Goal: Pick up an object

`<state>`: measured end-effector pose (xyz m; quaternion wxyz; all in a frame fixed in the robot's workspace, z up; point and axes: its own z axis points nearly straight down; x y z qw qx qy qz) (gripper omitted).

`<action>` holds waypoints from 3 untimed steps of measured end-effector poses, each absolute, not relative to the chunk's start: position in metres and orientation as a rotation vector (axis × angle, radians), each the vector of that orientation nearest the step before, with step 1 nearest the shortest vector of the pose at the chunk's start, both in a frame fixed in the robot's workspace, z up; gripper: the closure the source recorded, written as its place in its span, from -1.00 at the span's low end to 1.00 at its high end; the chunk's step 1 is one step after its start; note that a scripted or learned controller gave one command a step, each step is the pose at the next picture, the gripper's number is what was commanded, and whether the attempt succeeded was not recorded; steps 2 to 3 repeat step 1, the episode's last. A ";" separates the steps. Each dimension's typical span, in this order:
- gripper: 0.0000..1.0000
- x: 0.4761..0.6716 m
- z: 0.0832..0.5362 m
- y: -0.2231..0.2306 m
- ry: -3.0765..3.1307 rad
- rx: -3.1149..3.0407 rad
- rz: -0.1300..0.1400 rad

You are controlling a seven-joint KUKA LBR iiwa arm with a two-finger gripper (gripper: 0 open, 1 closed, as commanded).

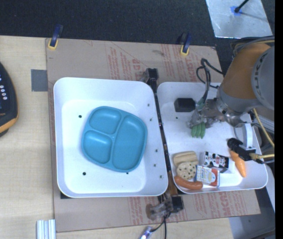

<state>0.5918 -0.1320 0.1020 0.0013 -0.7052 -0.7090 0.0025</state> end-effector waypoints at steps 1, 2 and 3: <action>1.00 0.579 0.192 -0.041 -2.226 -2.214 0.002; 1.00 0.579 0.192 -0.041 -2.226 -2.214 0.002; 1.00 0.579 0.192 -0.041 -2.226 -2.214 0.002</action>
